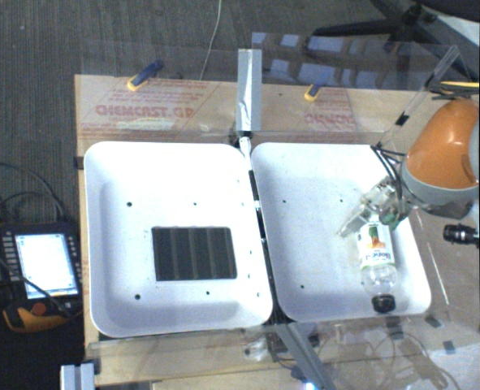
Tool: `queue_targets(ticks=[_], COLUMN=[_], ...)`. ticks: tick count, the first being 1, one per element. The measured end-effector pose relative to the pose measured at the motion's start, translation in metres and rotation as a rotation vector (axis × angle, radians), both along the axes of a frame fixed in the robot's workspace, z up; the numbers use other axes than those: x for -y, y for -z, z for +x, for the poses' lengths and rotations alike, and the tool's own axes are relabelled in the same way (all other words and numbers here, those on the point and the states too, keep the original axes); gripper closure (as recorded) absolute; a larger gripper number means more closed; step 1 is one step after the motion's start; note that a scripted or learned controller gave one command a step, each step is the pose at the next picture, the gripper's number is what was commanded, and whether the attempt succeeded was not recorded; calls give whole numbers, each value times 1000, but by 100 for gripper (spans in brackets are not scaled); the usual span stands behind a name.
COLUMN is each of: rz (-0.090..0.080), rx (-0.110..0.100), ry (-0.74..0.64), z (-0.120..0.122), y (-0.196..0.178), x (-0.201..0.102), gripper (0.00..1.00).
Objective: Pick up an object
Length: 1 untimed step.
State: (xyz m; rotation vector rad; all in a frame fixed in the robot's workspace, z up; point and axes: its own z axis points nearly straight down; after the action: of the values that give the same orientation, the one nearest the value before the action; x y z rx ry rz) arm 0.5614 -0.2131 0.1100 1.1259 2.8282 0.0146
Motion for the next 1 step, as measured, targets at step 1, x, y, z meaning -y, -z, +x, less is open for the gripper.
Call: queue_targets(ticks=[1], rz=[-2], rx=[-14], ry=[-40], z=[2], y=[2], x=[9], gripper=[0])
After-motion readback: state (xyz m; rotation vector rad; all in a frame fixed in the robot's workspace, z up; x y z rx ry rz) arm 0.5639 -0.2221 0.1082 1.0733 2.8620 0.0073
